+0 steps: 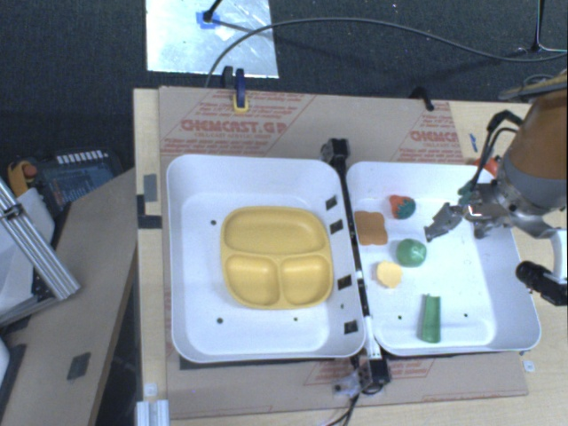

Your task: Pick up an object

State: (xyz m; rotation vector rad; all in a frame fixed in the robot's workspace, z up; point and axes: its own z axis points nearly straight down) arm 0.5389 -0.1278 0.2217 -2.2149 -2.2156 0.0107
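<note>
The green ball [410, 252] lies mid-right in the frame in the right bin [506, 322], untouched, with the tool [441, 226] hovering just up-right of it, nothing between its fingers, so the approach seems underway and a descent comes next.
</note>
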